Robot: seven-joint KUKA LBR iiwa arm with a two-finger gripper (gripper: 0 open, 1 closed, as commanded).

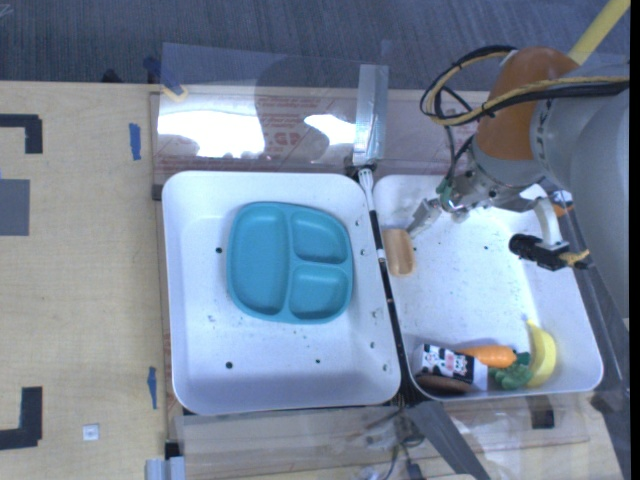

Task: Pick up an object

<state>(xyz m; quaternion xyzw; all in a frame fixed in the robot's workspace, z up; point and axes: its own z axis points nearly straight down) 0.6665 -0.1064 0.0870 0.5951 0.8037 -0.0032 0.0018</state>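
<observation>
the gripper (425, 215) is hanging low in the right bin (470, 298), just beside a tan block (399, 251) at the divider; how far it is open i cannot tell. a banana (541, 353), carrot (492, 356) and black-and-white carton (445, 365) are lying along the near rim. a blue divided plate (290, 262) is sitting in the left bin (190, 298).

Grey arm (590, 128), orange band, black cables.

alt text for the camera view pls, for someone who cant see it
The arm's gripper hovers over the far end of the right bin, just above a tan block. A banana, carrot and small carton lie along its near edge; the left bin holds a blue divided plate.
</observation>
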